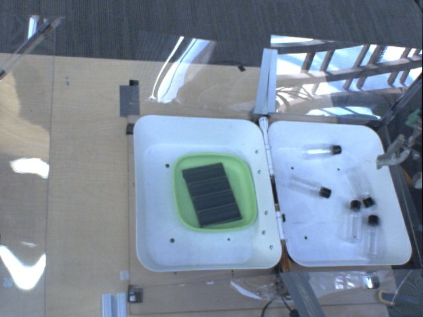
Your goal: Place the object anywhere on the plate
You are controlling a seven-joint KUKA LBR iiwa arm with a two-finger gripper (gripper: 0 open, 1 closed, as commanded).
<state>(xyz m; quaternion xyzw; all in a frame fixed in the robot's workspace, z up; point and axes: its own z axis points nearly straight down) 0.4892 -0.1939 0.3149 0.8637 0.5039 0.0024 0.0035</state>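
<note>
Vials (pixel 322 191) lie loose in the right bin (pixel 297 243), so the task looks to be at its start: nothing is picked yet. They are clear tubes with black caps, several scattered well to the right of the plate (pixel 248 183), which is green, sits in the left bin (pixel 152 243) and carries a dark ridged block (pixel 211 195). At the right bin's far right rim the end effector (pixel 395 152) is barely in view; whether it is apart or together I cannot tell. It sits off to the right of the vials, touching none. The next move, I judge, calls for coming down over one vial.
</note>
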